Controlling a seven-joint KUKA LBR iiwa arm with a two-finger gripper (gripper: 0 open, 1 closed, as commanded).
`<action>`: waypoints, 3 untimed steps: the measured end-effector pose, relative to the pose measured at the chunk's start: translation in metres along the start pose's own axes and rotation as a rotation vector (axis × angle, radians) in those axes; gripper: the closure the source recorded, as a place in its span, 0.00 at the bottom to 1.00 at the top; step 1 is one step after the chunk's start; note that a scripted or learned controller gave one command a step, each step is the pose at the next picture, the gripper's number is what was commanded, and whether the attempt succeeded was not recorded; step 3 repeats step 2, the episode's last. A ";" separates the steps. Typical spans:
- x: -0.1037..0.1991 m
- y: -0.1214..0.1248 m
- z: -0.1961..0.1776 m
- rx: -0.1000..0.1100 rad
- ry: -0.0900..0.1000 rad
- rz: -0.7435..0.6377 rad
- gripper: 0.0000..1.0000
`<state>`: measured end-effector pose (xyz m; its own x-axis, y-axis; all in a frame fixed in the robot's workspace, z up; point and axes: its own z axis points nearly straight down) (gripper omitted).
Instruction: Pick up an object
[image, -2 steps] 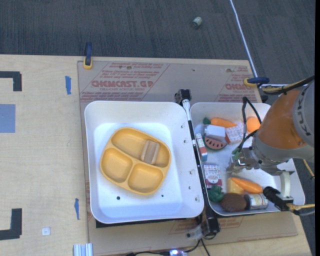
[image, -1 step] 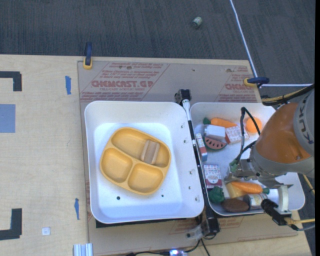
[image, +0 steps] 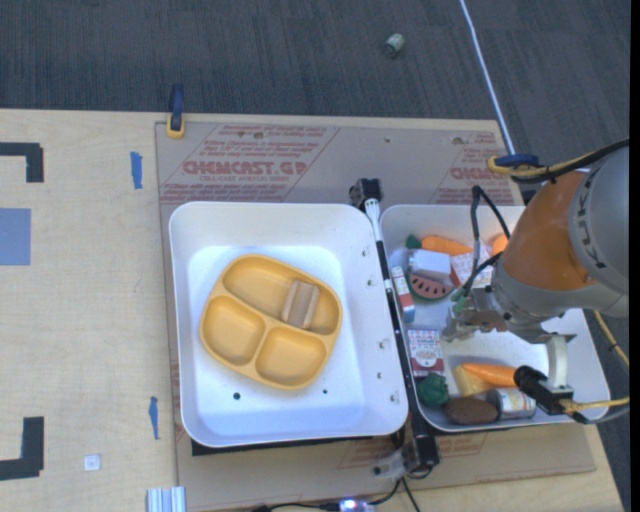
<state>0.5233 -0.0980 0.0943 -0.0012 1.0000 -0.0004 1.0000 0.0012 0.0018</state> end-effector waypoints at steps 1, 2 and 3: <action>-0.028 -0.042 0.007 -0.006 -0.001 0.001 1.00; 0.005 -0.041 0.007 -0.008 -0.003 0.002 1.00; 0.005 -0.041 0.007 -0.008 -0.003 0.002 1.00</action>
